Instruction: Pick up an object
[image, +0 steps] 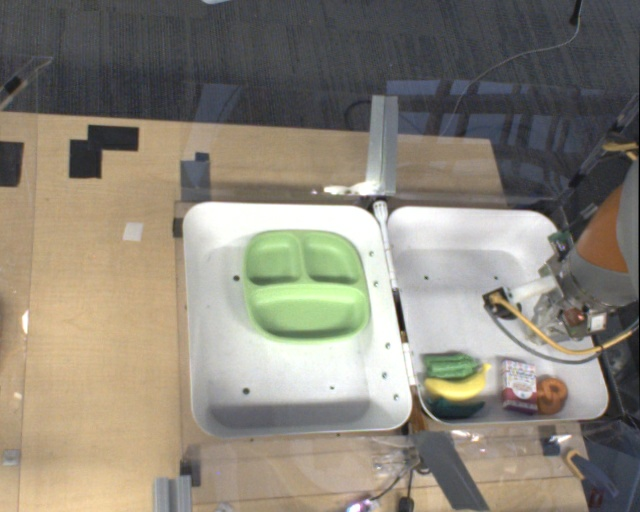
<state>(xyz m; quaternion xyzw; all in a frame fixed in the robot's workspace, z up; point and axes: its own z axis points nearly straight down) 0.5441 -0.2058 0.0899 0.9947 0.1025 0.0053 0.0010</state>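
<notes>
No thing has been picked yet, so any of the toys could be the one. The packet (518, 385) and the brown ball (550, 392) touch each other and are the ones nearest the tool (560, 312), just past it by the near wall of the right bin (450, 260). The banana (457, 383) and a green toy (450, 364) lie together farther from the tool, on the side away from the arm.

I think they all sit in a row there because they got pushed against that wall. The tool hangs over bare bin floor and I see nothing in it. I cannot tell if it is open or closed.

The packet has a pink and purple label, but the words are too small to read.

Far from the tool, a green plate (305, 285) lies flat in the left bin (220, 380). Both bins sit on the counter (80, 300).
</notes>
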